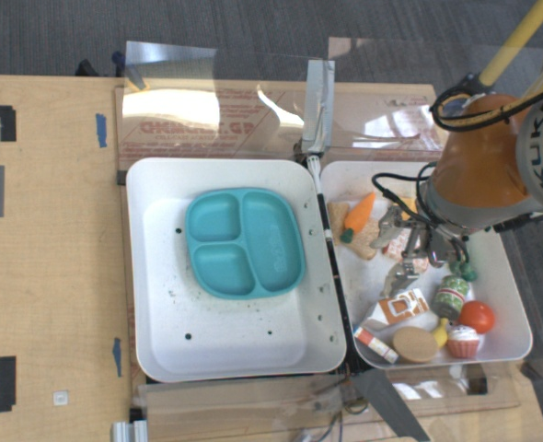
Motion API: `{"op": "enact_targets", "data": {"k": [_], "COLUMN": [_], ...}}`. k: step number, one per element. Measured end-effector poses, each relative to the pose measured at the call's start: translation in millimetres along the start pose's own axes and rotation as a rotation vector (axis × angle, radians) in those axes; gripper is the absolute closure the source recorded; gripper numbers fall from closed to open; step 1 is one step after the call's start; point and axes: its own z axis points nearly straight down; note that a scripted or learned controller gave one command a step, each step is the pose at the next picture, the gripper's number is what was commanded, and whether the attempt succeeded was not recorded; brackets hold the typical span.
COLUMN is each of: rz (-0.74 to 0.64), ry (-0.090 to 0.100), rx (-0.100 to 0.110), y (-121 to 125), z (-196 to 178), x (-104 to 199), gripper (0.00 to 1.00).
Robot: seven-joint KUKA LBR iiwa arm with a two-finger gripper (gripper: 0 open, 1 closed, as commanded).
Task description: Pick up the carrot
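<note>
The carrot (360,212), orange with a green stem end toward the lower left, lies tilted in the upper left part of the right bin (515,288). My gripper (408,267) hangs below the orange wrist over the middle of that bin. It sits to the right of the carrot and a little nearer the camera, apart from it, among the toy foods. The carrot is not between the gripper's tips.
A teal divided plate (246,242) lies in the left bin (152,274). Around the gripper are a tan biscuit (367,238), a small orange box (404,307), a green can (452,295), a tomato (478,317), a cupcake (464,341) and a bun (415,344).
</note>
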Motion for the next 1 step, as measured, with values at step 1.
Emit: {"op": "enact_targets", "data": {"k": [1], "rz": [0.492], "ry": [0.002], "rx": [0.003], "y": [1.3], "z": [34.0], "x": [-76.3], "gripper": [0.00]}}
